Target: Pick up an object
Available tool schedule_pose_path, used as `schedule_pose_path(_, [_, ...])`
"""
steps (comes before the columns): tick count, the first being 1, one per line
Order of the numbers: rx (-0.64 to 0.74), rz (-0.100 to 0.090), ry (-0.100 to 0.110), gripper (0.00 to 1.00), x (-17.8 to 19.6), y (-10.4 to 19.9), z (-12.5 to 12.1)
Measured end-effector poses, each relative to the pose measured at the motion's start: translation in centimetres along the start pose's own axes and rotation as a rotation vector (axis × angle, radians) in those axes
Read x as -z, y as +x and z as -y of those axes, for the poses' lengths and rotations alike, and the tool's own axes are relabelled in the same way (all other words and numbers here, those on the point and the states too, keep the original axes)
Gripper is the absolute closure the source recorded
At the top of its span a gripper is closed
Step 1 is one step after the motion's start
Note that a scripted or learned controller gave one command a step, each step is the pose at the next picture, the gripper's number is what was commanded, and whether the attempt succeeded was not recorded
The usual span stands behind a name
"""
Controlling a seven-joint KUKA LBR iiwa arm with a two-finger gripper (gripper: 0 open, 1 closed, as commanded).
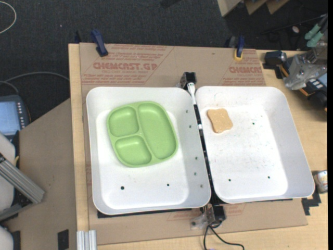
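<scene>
Lying flat, tan sponge (pixel 220 120), long axis up-down

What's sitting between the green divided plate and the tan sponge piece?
In the camera view, the green plate and tan piece are separated by bare bin floor and the two bins' adjoining rims.
</scene>
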State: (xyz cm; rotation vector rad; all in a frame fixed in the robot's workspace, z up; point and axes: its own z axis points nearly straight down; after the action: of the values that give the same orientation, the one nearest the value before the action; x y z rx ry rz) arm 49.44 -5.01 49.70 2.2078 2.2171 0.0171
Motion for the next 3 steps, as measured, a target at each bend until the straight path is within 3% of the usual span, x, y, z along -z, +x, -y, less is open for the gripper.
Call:
schedule_pose_path(1, [-0.005,-0.002,0.03,1.0,-11.9,1.5,1.9])
schedule_pose_path(2, [0.0,-0.002,-0.006,1.0,4.9,3.4,1.4])
schedule_pose_path(3, [-0.002,-0.001,0.032,1.0,-9.0,6.3,1.7])
